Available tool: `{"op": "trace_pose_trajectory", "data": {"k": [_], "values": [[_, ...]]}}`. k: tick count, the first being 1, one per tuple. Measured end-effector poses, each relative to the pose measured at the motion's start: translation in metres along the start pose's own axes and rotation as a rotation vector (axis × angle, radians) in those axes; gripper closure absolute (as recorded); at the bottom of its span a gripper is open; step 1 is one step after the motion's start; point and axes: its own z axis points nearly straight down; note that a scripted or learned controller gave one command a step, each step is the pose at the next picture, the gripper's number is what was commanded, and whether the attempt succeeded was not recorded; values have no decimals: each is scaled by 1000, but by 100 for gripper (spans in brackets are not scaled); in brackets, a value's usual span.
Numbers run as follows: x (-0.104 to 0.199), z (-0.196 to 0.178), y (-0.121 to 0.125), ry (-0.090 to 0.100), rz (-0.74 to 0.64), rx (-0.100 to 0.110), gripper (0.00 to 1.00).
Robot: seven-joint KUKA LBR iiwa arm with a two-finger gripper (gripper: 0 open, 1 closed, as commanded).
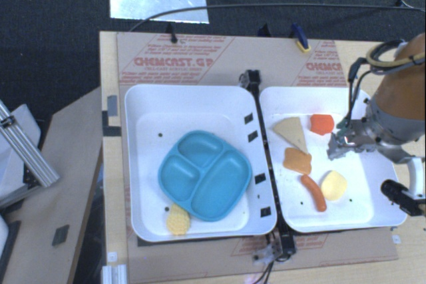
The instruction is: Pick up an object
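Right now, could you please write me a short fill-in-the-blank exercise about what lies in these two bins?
1. The blue divided plastic plate lies in the ____ bin.
2. The yellow corn piece sits beside the plate's ____ edge.
3. The long orange sausage lies in the ____ bin.
4. The gripper hovers over the ____ bin.

Missing words: left; near; right; right

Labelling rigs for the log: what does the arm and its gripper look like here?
The arm is a rounded body, orange-tan above and grey below, with black cables looping over its top. The gripper is a small grey metal part. A black piece sticks out lower right.
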Motion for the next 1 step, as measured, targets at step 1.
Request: {"op": "trace_pose_trajectory", "data": {"k": [1], "values": [[48, -9, 14, 0, 0, 1, 100]]}}
